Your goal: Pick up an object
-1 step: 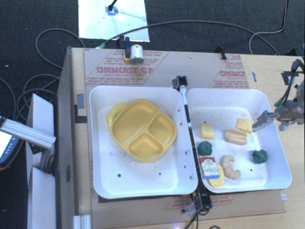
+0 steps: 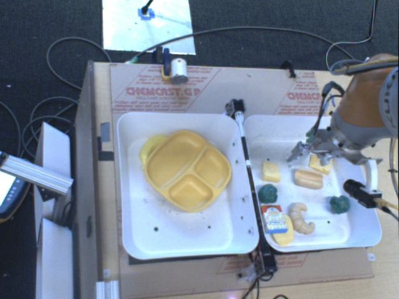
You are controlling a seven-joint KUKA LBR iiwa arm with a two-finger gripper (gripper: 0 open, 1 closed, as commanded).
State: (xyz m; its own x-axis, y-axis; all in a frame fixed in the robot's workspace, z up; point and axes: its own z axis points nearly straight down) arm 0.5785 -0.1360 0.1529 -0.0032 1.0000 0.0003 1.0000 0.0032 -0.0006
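lab | bench [image 2: 206, 83] | loose cables [image 2: 68, 48] | toy-food bins [image 2: 187, 245]

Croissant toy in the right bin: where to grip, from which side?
Judging by its curve, grip the croissant toy across its narrow middle, coming straight down. It lies flat on the right bin floor, with the yellow packet close on the image-left, so set the fingers toward the bin's near and far walls.
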